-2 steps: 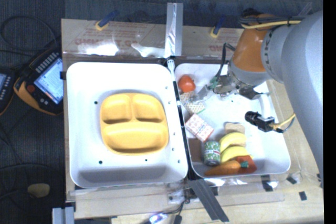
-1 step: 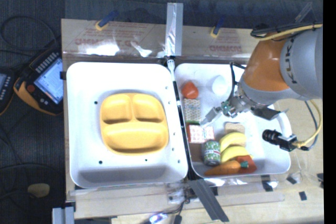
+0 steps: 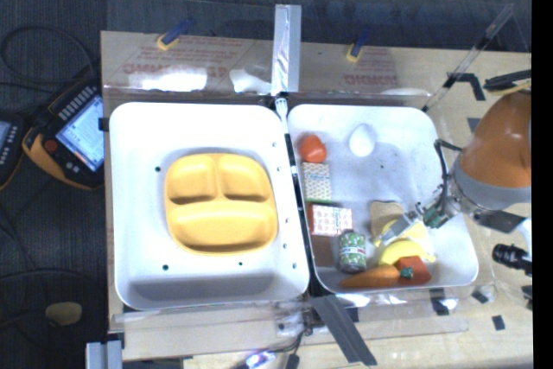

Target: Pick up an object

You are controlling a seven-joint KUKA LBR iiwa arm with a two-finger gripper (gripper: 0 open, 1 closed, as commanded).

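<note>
Carrot [image 3: 370,278] lies below jaws [image 3: 399,229] over banana [image 3: 404,250].

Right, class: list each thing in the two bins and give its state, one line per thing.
yellow tray: lying flat, right way up, in the left bin.
orange ball: resting in the right bin.
white egg: resting apart from other items.
small boxes: lying flat.
green can: on its side.
banana: lying beside the carrot.
hand: low over the banana.

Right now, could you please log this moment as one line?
arm: over right bin | claw: low, by banana | left bin: yellow tray | lifted: nothing seen
</note>
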